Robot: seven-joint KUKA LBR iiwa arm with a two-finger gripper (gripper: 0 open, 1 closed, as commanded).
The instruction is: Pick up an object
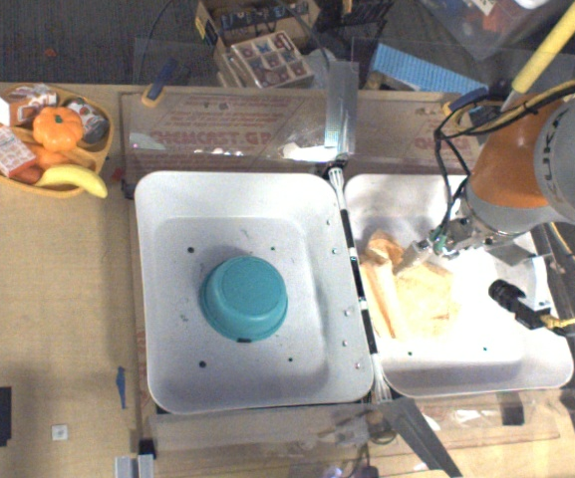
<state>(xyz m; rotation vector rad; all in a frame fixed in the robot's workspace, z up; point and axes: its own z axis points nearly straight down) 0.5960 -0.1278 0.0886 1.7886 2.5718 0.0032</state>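
A pale tan, floppy object [419,297], blurred so its kind is unclear, lies in the right bin [486,361], spread over that bin's left half close to the divider between the two bins. The gripper [429,248] sits just above the object's upper edge, and whether its claw is open or closed cannot be told from here. A teal bowl [245,298] rests upside down in the left bin [167,217], well apart from the tan object.
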